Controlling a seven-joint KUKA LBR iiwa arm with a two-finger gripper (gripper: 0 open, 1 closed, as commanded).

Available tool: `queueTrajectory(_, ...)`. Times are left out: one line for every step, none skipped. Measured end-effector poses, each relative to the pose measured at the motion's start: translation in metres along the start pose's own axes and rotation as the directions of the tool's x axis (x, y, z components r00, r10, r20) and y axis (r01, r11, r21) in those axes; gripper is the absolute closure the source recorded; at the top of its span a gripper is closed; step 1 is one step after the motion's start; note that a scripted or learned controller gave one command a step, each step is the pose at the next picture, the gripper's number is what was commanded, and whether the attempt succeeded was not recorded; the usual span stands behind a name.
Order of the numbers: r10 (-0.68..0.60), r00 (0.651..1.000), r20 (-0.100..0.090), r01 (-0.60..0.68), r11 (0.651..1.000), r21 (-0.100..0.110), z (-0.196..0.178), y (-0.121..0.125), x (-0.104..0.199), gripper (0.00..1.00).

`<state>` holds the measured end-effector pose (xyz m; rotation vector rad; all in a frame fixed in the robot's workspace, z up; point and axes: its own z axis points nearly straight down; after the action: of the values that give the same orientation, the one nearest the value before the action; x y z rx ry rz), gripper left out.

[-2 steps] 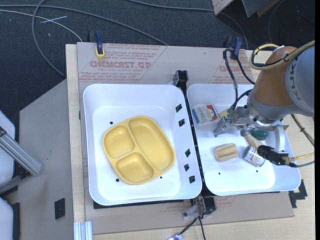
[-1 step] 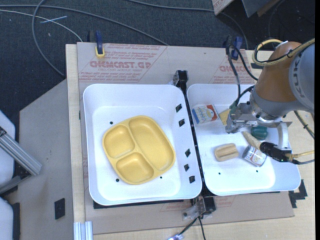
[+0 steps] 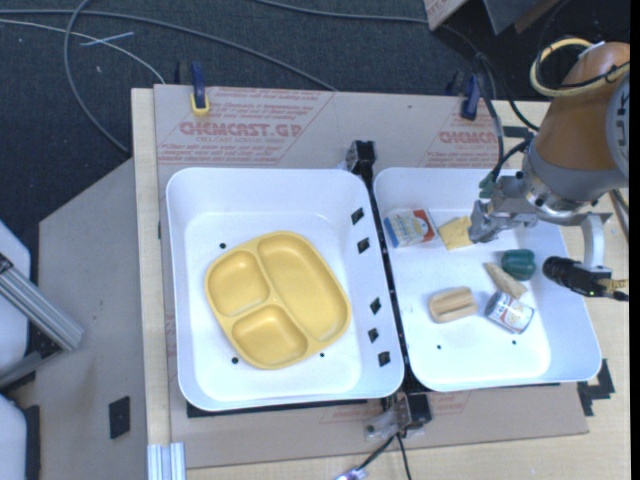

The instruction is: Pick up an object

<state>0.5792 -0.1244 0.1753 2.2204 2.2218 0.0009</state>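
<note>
Gripper (image 3: 484,224) hung low in the right bin (image 3: 570,363), touching a yellow block (image 3: 455,234), finger state could not be told, 1 yellow tray (image 3: 277,299) sat in the left bin (image 3: 190,268)

Camera: one fixed view, mounted above the worktop (image 3: 300,128), looking down at a slant.
Facing: toward the worktop's far edge at frame top; dark floor beyond it.
Distance: moderate; the whole worktop fits, with floor at top and left.
Coverage: left bin (image 3: 190,218) and right bin (image 3: 570,353) both complete, side by side at centre.
Arm entry: arm (image 3: 585,118) comes in from the right edge, over the right bin's far corner.
Overlap: none, single view.
</note>
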Motion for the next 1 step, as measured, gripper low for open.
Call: queueTrajectory(0.000, 1.000, 0.001, 0.000, 1.000, -0.001, -0.0516, 0.0006, 0.0000, 1.00)
